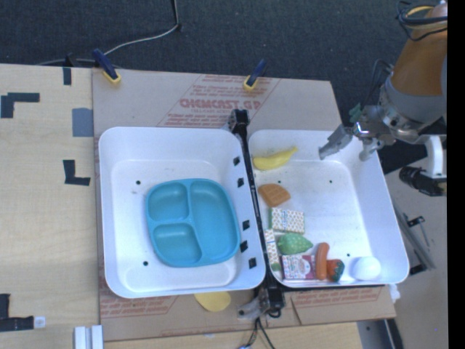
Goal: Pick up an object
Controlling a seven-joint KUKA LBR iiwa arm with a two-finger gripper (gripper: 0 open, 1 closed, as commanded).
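On cardboard (211,107), "CHEMCAST" print, pincer (349,142) nearby

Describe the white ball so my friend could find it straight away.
Start at the right-hand white bin, the one without the blue tray. Follow its near edge to the outer corner. There sits the white ball, plain and round, just right of a carrot and the bright food packets.

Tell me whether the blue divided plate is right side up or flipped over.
Right side up: the blue divided plate lies flat in the left bin, its three compartments facing up.
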